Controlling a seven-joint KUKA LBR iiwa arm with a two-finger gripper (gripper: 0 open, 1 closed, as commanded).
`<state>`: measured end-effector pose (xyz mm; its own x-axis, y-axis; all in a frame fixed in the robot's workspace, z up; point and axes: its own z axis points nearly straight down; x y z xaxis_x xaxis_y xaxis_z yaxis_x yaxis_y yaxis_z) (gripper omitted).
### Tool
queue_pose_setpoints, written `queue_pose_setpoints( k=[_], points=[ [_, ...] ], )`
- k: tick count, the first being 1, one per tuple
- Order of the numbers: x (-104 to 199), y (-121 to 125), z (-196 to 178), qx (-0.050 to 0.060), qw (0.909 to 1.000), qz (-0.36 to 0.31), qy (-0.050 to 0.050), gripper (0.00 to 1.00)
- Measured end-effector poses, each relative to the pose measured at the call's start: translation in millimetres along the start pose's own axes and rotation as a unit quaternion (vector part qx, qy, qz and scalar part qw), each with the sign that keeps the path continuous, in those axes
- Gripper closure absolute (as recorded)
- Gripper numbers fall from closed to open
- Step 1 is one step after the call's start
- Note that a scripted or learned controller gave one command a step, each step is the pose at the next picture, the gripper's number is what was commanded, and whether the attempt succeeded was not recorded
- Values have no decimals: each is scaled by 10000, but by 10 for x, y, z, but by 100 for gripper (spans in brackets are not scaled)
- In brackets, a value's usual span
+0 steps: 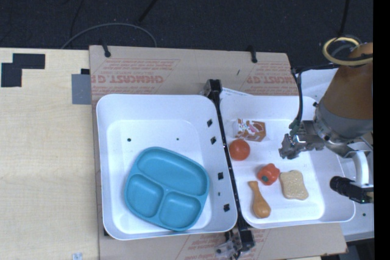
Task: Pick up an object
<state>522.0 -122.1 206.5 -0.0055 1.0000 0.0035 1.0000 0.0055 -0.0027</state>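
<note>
- Dark floor with loose cables is filling the top of the view, and below it a pale wooden bench is carrying a cardboard sheet on which two shallow white bins are sitting side by side.
- At the right bin's right side, the gripper is hanging over the bin floor, well inside the right rim; whether its jaws are wide or narrow cannot be told at this angle, and nothing is showing between them.
- Behind it, the grey arm is reaching in from the right, an orange band showing at its upper end.
- Nearest the gripper, a small red-orange piece with a green top is lying just below and left of it, apart from it.
- Just beside that piece, toward the bin's near right corner, a tan bread-like slice is lying flat.
- Near the near edge, an orange-tan drumstick-shaped piece is lying with its thin end pointing toward the far side.
- Toward the dividing edge, a red ball is resting mid-bin.
- Just beyond it toward the far edge, a small white and brown packet is lying.
- Across the divider, the left bin is holding a blue three-compartment tray, sitting toward its near edge and turned at a slant.
</note>
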Motion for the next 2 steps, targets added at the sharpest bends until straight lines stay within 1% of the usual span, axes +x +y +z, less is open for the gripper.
queue_pose_setpoints(
  k=[2],
  points=[
    [1109, 154, 138, 7, 10000, 2, -3, 100]
  ],
)
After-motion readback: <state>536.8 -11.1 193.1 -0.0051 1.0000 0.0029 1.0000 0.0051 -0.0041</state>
